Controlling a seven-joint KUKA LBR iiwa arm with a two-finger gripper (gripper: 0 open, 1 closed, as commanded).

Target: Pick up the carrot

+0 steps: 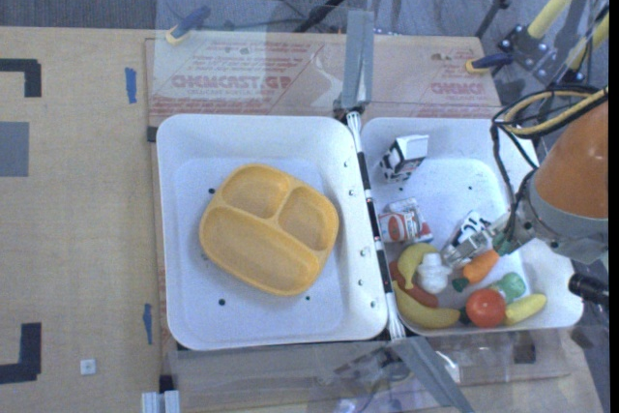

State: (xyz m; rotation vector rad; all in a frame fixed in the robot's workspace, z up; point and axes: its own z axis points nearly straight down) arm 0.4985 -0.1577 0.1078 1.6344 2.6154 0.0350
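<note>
The carrot (480,267) is small and orange with a green end. It lies in the right bin (440,177), near the front right, among other toy foods. My gripper (468,244) reaches in from the right and sits low, right against the carrot's upper left side. The grey arm with its orange band hangs over the bin's right edge and hides that part of it.
Crowded round the carrot are a yellow banana (418,303), a white piece (432,274), a red tomato (486,307), a green piece (512,285) and a yellow piece (526,308). A red-and-white can (404,223) and a white toy (404,156) lie further back. The left bin (184,150) holds a yellow divided plate (232,242).
</note>
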